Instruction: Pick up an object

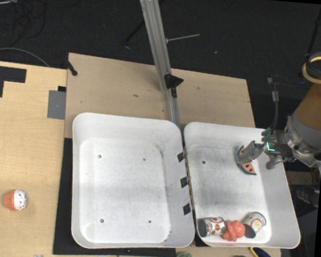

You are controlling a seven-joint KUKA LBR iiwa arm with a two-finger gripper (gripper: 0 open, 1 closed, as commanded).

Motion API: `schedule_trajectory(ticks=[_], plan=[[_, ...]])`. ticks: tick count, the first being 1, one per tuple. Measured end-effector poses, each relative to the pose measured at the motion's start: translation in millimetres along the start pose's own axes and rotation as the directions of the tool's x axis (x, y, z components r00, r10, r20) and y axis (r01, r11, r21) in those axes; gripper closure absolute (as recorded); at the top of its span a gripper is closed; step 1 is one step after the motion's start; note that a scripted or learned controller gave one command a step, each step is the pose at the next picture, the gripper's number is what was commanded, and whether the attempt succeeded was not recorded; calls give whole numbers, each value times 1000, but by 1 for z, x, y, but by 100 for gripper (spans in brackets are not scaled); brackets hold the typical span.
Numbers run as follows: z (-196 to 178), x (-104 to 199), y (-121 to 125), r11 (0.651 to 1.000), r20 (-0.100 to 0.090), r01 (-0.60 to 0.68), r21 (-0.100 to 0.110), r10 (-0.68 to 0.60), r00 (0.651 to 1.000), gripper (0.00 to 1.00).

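The approach is underway: the claw point(249, 159) hangs at the right bin's point(227, 143) upper right (whether open or holding, I cannot tell), so next it must reach the cans point(214, 226) at lower right.

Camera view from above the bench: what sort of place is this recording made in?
Most likely a robotics lab set up for grasping trials: two shallow white bins side by side, a slanted aluminium mounting rail, loose black cables on dark floor, and small cans as test items.
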State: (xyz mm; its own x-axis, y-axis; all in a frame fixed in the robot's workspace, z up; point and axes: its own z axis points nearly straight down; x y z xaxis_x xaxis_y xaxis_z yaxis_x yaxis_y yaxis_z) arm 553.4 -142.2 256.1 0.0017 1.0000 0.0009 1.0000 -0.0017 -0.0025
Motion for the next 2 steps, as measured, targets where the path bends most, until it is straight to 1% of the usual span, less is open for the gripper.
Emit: schedule_trajectory(ticks=[1, 2], plan=[[44, -1, 0, 1000, -1, 2, 5, -2, 1000, 0], [93, -9, -2, 1000, -1, 0, 6, 0, 1000, 0]])
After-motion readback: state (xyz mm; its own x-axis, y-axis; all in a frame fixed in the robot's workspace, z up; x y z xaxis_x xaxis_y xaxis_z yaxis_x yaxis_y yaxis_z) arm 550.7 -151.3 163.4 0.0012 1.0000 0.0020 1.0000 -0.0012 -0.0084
